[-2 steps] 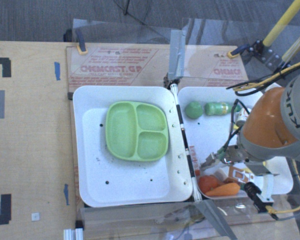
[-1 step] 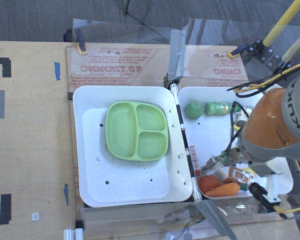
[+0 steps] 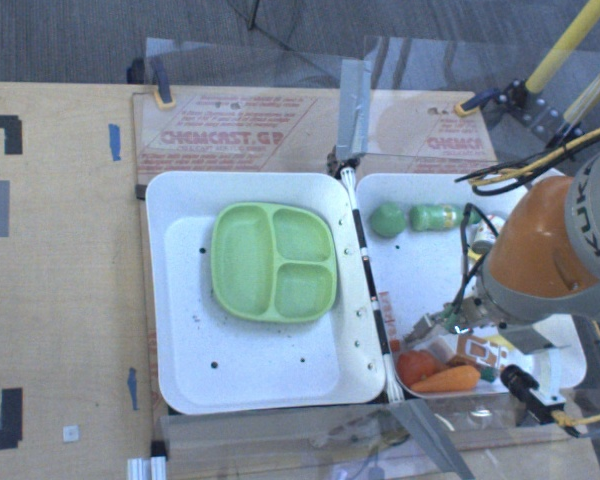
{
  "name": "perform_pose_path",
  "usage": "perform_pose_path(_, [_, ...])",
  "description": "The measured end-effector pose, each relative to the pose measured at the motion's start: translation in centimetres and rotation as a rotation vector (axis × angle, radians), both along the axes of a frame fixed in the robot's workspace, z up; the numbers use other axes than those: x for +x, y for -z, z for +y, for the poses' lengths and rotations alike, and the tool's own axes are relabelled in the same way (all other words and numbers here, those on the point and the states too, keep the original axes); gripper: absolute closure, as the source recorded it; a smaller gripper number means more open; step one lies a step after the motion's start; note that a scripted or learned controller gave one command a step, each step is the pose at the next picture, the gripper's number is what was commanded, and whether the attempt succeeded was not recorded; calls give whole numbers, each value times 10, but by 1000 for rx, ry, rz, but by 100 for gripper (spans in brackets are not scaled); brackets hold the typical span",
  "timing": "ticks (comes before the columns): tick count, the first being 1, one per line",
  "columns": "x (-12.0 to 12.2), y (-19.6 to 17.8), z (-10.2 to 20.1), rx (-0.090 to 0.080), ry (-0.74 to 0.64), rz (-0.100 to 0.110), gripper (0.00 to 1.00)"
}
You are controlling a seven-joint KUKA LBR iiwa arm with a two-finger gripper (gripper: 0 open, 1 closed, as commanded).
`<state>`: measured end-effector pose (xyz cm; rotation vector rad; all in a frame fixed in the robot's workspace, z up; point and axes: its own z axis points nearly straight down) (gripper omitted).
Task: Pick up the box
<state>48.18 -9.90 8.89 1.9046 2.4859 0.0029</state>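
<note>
One claw (image 3: pixel 450 320) sits low in the near part of the right bin (image 3: pixel 420 268), under the grey wrist and orange band of the arm (image 3: pixel 545 253). Whether it is released or clenched: cannot tell, the wrist hides most of it. Just right of the claw lies the box (image 3: pixel 477 351), small, white with orange print, flat on the bin floor and partly under the arm (no sign of it lifted). Near edge of the same bin: a red tomato-like piece (image 3: pixel 414 366) touching an orange carrot (image 3: pixel 448 379), both just left of and nearer than the box. Far side of the right bin: a green ball (image 3: pixel 387 219) and beside it, to the right, a yellow-green cylinder (image 3: pixel 433 217) lying on its side, well apart from the claw. Left bin (image 3: pixel 180 298): a pale green divided plate (image 3: pixel 274 262) with three compartments, resting toward the far half. Cardboard sheets (image 3: pixel 230 133) lie beyond both bins on the wooden bench (image 3: pixel 50 298).
</note>
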Motion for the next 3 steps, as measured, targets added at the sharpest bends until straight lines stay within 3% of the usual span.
perform_pose_path(1, [30,0,-3,1,7,-1,0])
perform_pose_path(2, [-2,-17,2,5,-64,10,0])
perform_pose_path(3, [-1,-85,-15,0,-487,6,0])
